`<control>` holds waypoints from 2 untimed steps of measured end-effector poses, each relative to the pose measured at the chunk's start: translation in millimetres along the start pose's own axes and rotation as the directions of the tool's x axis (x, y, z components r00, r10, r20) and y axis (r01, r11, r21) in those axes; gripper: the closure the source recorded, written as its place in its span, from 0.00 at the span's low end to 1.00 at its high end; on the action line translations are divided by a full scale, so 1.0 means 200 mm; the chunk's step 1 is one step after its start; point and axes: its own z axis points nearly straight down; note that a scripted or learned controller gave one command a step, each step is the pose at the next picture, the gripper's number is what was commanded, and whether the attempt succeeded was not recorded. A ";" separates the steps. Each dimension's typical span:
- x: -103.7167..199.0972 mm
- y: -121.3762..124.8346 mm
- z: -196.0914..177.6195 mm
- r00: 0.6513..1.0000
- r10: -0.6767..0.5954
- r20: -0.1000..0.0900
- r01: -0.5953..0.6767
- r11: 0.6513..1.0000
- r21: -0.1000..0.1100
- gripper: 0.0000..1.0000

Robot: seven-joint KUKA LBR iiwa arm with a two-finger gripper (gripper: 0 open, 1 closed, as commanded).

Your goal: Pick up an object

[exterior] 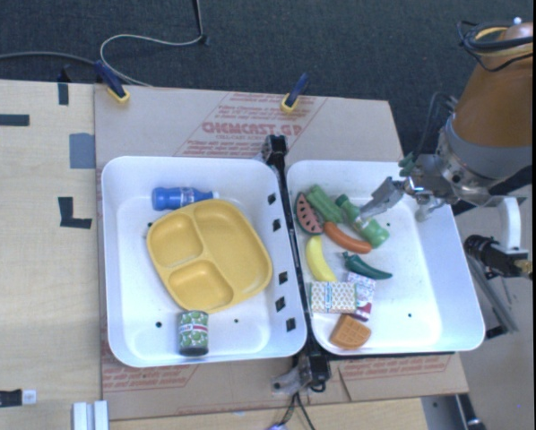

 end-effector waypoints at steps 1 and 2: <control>0.03 -0.10 0.89 1.000 0.001 -0.001 -0.001 1.000 0.000 0.00; 0.04 -0.11 0.84 1.000 0.001 -0.002 -0.001 1.000 0.003 1.00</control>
